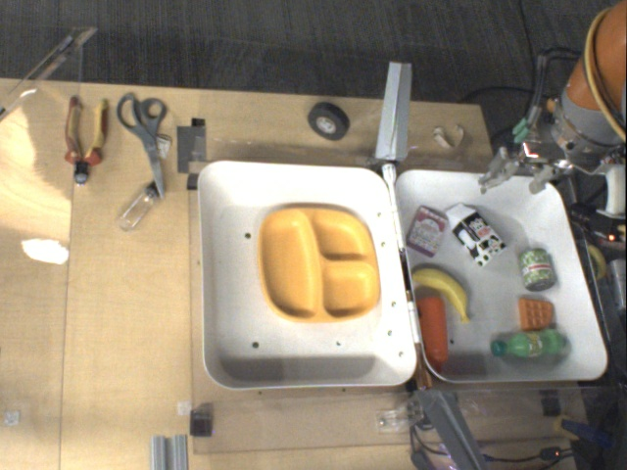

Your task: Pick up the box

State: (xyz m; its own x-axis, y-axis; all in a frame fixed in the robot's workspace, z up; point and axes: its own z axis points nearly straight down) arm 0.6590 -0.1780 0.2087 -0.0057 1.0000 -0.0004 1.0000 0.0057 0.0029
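Note:
A small white box with black markings lies tilted in the right bin, in its upper middle. A purple boxy packet sits just left of it. My gripper hangs over the bin's far edge, up and to the right of the white box and apart from it. Its two fingers are spread open with nothing between them.
The right bin also holds a banana, an orange-red carrot, a green can, an orange waffle piece and a green bottle. A yellow divided plate sits in the left bin. Scissors, pliers and a tape roll lie on the bench.

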